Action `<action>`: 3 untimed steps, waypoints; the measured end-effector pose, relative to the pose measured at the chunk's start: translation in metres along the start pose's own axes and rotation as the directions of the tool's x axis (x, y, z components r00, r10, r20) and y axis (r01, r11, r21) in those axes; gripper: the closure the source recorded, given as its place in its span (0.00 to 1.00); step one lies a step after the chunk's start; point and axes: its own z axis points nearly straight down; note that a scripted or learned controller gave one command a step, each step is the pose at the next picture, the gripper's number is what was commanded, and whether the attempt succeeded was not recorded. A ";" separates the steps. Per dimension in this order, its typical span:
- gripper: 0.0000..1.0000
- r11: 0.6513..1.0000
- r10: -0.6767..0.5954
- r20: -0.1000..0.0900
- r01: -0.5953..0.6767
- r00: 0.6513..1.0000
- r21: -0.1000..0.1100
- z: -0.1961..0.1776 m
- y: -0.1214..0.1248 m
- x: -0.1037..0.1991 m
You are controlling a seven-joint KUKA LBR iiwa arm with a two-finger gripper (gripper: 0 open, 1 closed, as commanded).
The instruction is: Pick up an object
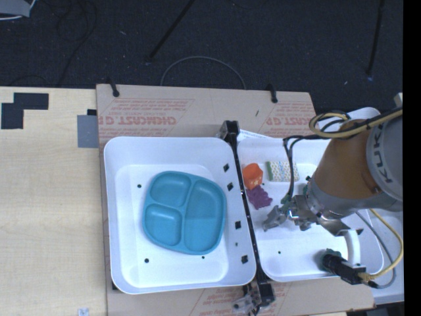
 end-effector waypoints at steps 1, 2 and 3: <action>0.00 1.000 0.000 0.002 0.000 1.000 -0.007 0.046 0.000 0.001; 1.00 1.000 0.007 0.001 -0.007 1.000 -0.007 0.033 0.000 -0.001; 1.00 1.000 0.000 0.002 0.000 1.000 -0.010 -0.009 -0.002 0.000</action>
